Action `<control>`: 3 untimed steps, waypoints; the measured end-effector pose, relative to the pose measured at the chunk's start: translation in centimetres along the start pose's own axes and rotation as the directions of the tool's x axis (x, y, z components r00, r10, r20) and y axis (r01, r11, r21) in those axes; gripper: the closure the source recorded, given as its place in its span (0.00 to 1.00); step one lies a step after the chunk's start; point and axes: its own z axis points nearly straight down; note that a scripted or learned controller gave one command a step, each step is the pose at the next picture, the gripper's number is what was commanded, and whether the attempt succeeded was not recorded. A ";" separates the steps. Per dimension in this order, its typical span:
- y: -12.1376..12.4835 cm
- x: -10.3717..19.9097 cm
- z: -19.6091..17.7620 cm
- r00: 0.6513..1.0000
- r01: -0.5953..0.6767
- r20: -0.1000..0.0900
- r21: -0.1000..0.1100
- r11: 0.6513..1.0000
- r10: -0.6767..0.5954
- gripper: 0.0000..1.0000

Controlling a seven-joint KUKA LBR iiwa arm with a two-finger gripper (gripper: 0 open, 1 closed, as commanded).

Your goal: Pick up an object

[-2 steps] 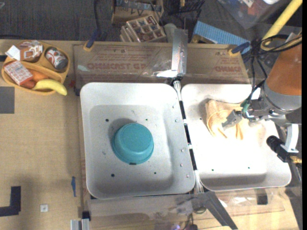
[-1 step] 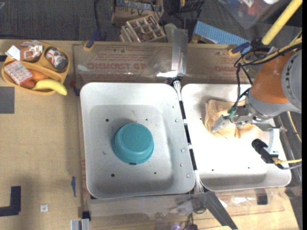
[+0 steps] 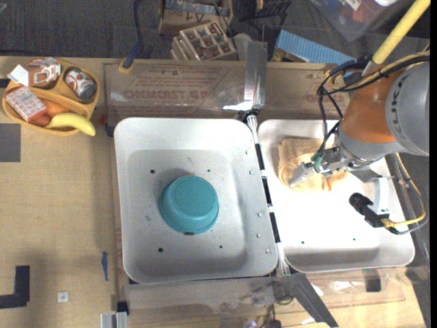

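Note:
A teal bowl (image 3: 190,204) lies upside down in the middle of the left bin (image 3: 134,149). A tan, crumpled soft object (image 3: 293,152) sits in the far left corner of the right bin (image 3: 341,246). My gripper (image 3: 304,172) hangs low over the near edge of that tan object, reaching in from the right under the orange wrist band (image 3: 365,115). It looks to be touching or just above the object. Something small and orange (image 3: 328,181) shows just right of the gripper, partly hidden by it.
A black, cabled part (image 3: 365,208) lies over the right bin's right side. The ridge between the bins (image 3: 265,190) runs just left of the gripper. A yellow tray of toy food with a banana (image 3: 49,101) sits far left on the bench.

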 end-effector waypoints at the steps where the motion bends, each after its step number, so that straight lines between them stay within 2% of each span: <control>1: 0.1 -0.3 -1.0 1.000 -0.006 0.003 -0.005 1.000 0.006 1.00; 2: 0.1 -0.3 -1.0 1.000 -0.007 0.002 -0.004 1.000 0.007 0.00; 3: -4.0 1.4 0.0 0.948 -0.318 -0.002 0.001 0.948 0.318 0.00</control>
